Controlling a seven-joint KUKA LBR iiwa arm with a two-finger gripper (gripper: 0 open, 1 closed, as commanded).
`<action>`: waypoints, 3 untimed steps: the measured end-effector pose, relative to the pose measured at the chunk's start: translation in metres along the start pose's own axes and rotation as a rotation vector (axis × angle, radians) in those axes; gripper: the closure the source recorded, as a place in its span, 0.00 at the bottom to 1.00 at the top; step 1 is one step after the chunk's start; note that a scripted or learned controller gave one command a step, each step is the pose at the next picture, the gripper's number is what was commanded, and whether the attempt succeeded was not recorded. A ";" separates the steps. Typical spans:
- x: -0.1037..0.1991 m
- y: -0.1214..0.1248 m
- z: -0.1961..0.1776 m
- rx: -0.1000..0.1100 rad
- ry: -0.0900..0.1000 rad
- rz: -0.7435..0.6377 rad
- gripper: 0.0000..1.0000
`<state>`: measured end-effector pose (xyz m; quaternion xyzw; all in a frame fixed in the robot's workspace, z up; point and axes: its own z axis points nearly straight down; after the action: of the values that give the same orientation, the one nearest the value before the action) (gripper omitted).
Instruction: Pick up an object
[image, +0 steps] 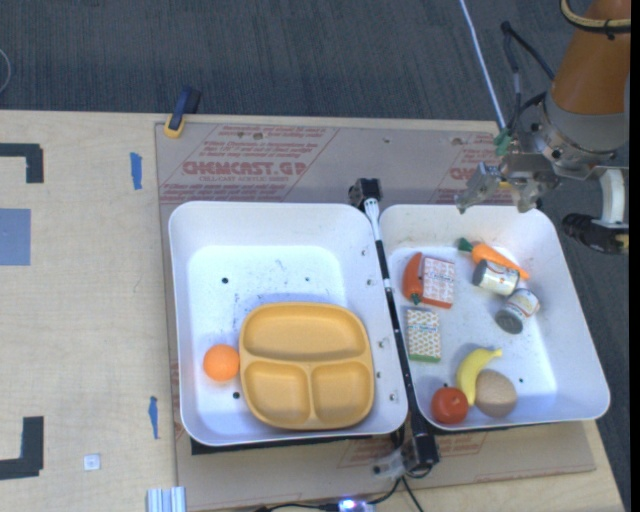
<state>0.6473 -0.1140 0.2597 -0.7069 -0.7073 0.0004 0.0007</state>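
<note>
My gripper (498, 196) hangs above the far rim of the right bin (575, 330), fingers spread apart and nothing between them, so it is open. Below it in that bin lie a carrot (497, 256), a small tin can (496, 279) on its side and a grey lid (511, 321). Further left are a red pepper (413, 277), a pink-and-white packet (438, 281) and a green-and-white packet (423, 334). At the near end sit a banana (474, 368), a brown potato (496, 393) and a red tomato (451, 404). The gripper touches none of them.
The left bin (200, 260) holds a yellow divided plate (305, 362) and an orange ball (221, 363) beside it. A black divider clip (366, 190) sits at the far end where the two bins meet. Cardboard lies under both bins.
</note>
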 end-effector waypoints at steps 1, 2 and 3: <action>-0.011 0.019 0.125 0.001 0.000 0.001 0.00; 0.005 -0.008 0.174 -0.002 -0.001 0.001 0.00; 0.005 -0.007 0.164 -0.005 -0.001 0.002 1.00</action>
<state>0.6402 -0.1091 0.0960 -0.7075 -0.7067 -0.0010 -0.0015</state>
